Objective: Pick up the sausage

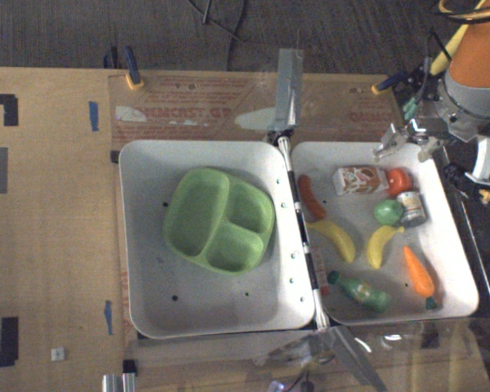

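Observation:
The sausage (312, 197) is a short reddish-orange link lying at a slant in the right bin (461, 288), close to that bin's left wall. My gripper (408, 143) hangs over the right bin's far right corner, well to the right of the sausage and apart from it. Its metal fingers (389, 144) stand open with nothing between them. The arm's orange band (476, 51) rises at the upper right.
The right bin also holds a small carton (359, 180), a red tomato (398, 181), a green fruit (386, 211), a can (412, 209), two bananas (335, 239), a carrot (419, 272) and a green bottle (361, 291). A green divided plate (220, 219) lies in the left bin (143, 284).

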